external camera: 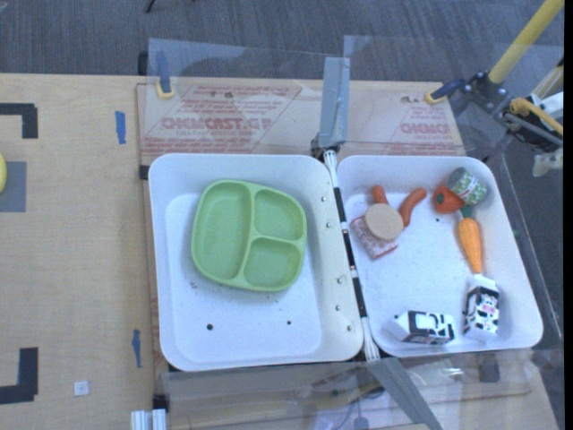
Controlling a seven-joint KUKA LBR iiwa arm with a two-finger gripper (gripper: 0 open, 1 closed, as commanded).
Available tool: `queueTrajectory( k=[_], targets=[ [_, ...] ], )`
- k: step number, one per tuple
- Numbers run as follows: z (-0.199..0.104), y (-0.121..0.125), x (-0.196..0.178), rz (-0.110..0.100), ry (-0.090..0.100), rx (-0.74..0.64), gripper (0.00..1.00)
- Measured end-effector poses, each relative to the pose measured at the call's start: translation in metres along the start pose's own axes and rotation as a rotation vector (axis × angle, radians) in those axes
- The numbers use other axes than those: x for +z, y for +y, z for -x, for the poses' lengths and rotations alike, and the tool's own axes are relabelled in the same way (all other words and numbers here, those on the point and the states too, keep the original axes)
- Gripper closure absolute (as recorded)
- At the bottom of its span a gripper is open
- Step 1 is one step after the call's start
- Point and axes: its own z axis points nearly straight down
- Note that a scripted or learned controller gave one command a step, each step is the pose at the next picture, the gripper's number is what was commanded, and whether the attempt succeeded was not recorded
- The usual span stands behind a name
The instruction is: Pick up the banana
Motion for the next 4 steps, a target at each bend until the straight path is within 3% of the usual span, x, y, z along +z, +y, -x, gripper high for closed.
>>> queueTrajectory(
  k=[1, 2, 3, 4],
  targets=[
    [-0.0025, 0.0008, -0.0082, 0.002, -0.004, -0.003, 1.00],
    [-0.0025, 0.0008, -0.0082, 0.002, -0.004, -0.002, 0.00],
    [-0.0025, 0.0008, -0.0082, 0.002, -0.004, -0.002, 0.00],
    [-0.0050, 0.0017, -0.0164, 0.003, -0.009, -0.004, 1.00]
  ],
)
